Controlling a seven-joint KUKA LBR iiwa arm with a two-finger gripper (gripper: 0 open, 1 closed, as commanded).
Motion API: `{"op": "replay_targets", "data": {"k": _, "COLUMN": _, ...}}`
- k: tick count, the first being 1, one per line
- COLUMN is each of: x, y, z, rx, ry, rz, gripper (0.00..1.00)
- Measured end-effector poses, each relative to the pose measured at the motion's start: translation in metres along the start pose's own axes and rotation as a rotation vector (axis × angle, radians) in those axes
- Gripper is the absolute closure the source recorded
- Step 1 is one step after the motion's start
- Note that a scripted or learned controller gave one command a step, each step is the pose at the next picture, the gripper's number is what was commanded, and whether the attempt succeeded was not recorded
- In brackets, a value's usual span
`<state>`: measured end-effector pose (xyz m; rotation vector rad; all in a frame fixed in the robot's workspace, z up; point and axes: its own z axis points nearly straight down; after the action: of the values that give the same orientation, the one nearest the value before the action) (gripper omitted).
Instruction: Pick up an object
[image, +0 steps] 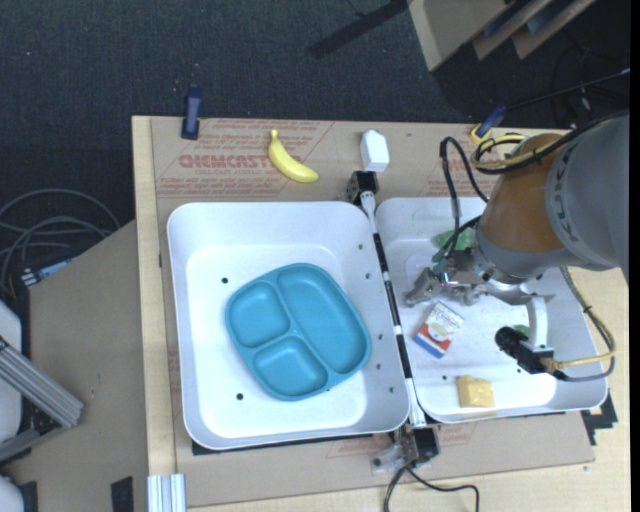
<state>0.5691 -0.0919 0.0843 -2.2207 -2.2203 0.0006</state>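
In the right bin (570, 400) lie a small white packet with red and blue print (438, 328), a tan yellow block (475, 391) near the front wall, and a green item (455, 240) half hidden under the arm. My gripper (428, 289) hangs low over the left part of this bin, just above and left of the packet. The grey arm with its orange band (520, 200) covers the bin's back right. Nothing shows in the gripper's grasp.
The left bin (190, 240) holds a blue divided plate (295, 330). On the board behind the bins lie a yellow banana (291, 160), a white block (375, 150) and a small blue item (191, 112). Cables loop around the arm's wrist (560, 365).
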Motion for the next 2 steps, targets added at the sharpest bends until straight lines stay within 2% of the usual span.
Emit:
{"op": "replay_targets", "data": {"k": 1, "x": -0.01, "y": -0.019, "z": 0.0, "rx": 0.001, "ry": 0.001, "rz": 0.001, "gripper": 0.0}}
{"op": "replay_targets", "data": {"k": 2, "x": -0.008, "y": 0.021, "z": 0.0, "rx": -0.003, "ry": -0.001, "rz": -0.001, "gripper": 0.0}}
